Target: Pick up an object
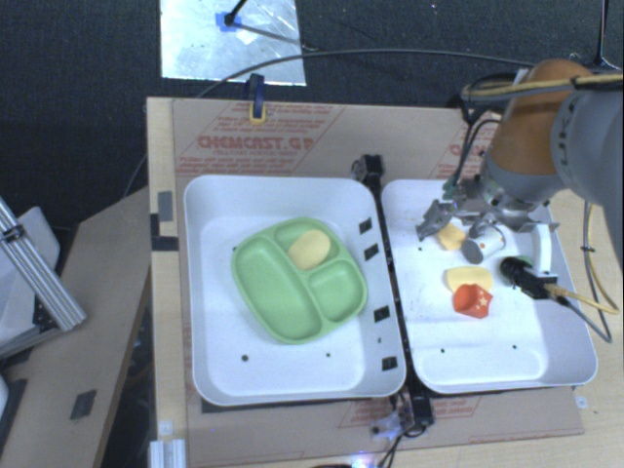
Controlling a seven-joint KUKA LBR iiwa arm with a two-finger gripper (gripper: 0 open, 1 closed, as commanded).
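Near the right bin's [570, 354] far wall, low over a small yellow block [450, 236], gripper [454, 224] with fingers spread to either side of it, not clamped. Probably light and stiff, perhaps a little slick; best pinched across its short flat sides. Toward the near wall from that block: a grey cylinder [472, 252], a yellow wedge [466, 278], a red piece [472, 301].

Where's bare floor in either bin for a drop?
Right bin: bare front strip, below the red object. Left bin: bare front edge and left side around the green tray. Crowded: right bin's back half, with the end effector over small pieces.
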